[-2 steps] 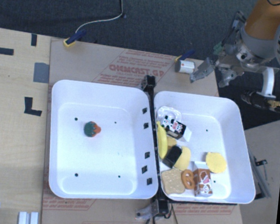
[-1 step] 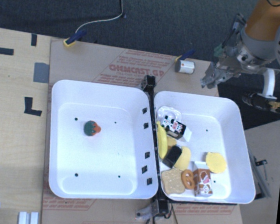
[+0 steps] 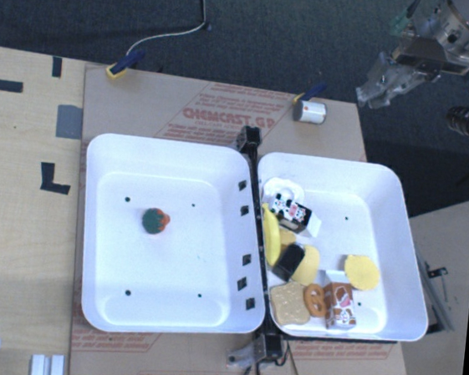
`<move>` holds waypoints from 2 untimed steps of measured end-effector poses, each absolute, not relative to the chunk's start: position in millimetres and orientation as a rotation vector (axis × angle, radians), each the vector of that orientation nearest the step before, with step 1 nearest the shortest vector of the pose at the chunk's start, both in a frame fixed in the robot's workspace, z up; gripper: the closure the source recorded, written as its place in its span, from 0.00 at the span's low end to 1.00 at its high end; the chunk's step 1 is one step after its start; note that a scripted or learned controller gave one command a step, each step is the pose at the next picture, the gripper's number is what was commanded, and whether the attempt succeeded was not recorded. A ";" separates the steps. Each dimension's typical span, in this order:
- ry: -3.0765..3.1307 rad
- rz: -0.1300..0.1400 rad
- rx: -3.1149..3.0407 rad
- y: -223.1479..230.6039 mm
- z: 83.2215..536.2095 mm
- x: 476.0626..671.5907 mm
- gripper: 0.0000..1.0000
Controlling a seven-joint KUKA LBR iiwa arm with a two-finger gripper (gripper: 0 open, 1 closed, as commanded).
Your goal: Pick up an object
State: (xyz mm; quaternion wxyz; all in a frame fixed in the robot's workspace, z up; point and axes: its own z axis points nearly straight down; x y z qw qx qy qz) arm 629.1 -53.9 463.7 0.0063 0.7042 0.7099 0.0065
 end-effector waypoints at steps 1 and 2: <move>2.228 0.010 2.209 19.1 529.0 614.5 1.00; 2.232 -0.001 2.215 71.4 535.8 533.6 1.00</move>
